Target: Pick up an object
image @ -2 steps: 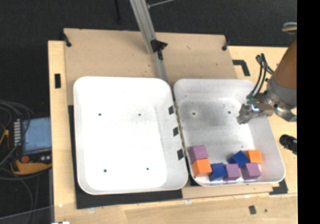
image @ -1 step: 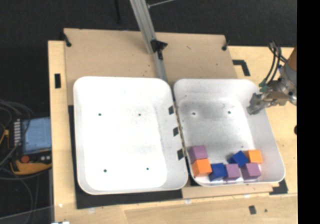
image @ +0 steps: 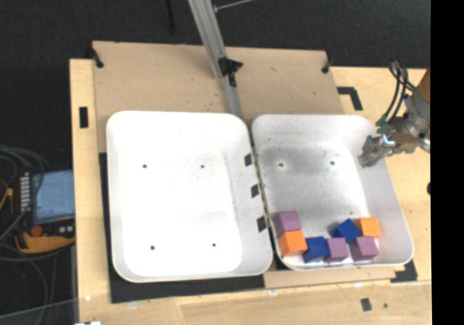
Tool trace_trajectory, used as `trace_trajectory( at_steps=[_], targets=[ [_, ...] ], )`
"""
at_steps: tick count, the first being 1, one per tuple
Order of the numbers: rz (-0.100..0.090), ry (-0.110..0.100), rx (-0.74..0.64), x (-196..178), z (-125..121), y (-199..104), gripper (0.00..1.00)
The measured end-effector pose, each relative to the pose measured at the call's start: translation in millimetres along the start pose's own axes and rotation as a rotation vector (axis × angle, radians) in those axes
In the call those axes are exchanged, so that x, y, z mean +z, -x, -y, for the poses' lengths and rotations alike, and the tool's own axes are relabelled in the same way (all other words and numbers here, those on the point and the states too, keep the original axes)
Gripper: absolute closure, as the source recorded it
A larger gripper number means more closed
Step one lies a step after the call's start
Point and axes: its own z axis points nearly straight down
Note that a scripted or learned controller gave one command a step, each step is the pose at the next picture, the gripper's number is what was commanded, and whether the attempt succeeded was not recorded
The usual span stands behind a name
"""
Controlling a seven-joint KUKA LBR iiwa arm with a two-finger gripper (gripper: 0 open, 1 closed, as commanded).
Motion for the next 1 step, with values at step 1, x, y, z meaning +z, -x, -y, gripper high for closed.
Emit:
trace_trajectory(
  at_steps=[1],
  targets=[
    [-0.003,0.000,-0.003,-7.9,1.6,-49.7,1.00]
  ],
)
